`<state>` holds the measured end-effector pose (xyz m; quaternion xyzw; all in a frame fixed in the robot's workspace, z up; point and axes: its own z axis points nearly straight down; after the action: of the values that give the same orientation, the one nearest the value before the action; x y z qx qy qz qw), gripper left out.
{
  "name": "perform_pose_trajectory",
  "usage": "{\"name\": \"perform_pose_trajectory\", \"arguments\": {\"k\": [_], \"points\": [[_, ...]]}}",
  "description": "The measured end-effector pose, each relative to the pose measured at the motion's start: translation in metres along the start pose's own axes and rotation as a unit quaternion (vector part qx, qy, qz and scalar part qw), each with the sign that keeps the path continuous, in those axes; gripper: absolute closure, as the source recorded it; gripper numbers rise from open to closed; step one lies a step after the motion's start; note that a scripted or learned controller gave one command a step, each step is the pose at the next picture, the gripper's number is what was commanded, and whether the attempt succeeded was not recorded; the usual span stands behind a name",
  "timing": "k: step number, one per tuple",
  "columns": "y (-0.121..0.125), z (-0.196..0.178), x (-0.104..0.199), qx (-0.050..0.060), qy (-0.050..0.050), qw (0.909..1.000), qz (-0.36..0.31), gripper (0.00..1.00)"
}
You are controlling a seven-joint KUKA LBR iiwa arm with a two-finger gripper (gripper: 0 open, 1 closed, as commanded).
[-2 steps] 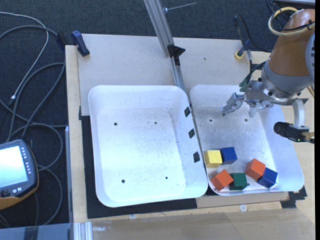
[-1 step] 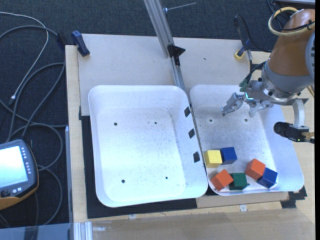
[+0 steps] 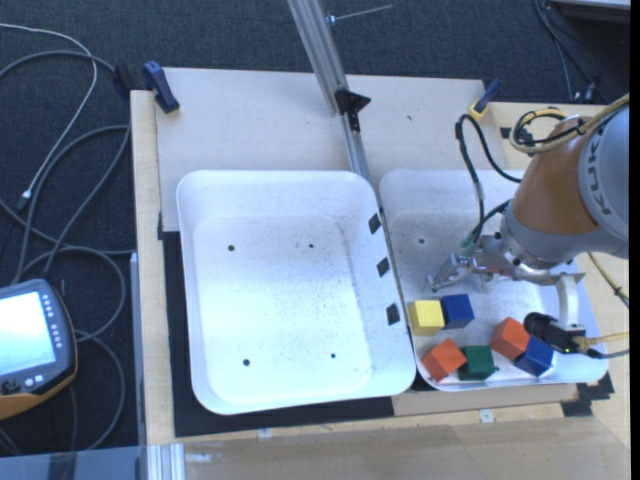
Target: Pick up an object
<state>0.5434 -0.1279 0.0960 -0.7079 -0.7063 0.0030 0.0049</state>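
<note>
My gripper [image 3: 450,273] hangs over the right bin [image 3: 420,203], just above and behind a yellow cube [image 3: 428,314] and a blue cube [image 3: 459,308] that sit side by side. It looks open, and nothing shows between its fingers. Nearer the bin's front edge lie an orange cube [image 3: 445,358], a green cube [image 3: 479,362], a second orange cube [image 3: 510,336] and a second blue cube [image 3: 535,356]. The arm's wrist hides part of the bin's right side.
The left bin [image 3: 200,203] lies beside the right one, with a raised wall between them. A metal rod [image 3: 318,43] slants down from the top to the bins' back edge. Cables [image 3: 480,158] loop near the arm.
</note>
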Motion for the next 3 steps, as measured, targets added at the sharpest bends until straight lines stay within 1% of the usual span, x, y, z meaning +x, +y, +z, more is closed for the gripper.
{"name": "perform_pose_trajectory", "arguments": {"k": [1, 2, 3], "points": [[-0.063, -0.004, 0.026, -0.008, -0.001, 1.0, 0.0, 0.0], [-0.028, -0.003, 0.019, -0.007, -0.002, 1.0, -0.002, 0.0], [-0.029, -0.014, 0.02, -0.007, -0.001, 1.0, -0.001, 1.0]]}}
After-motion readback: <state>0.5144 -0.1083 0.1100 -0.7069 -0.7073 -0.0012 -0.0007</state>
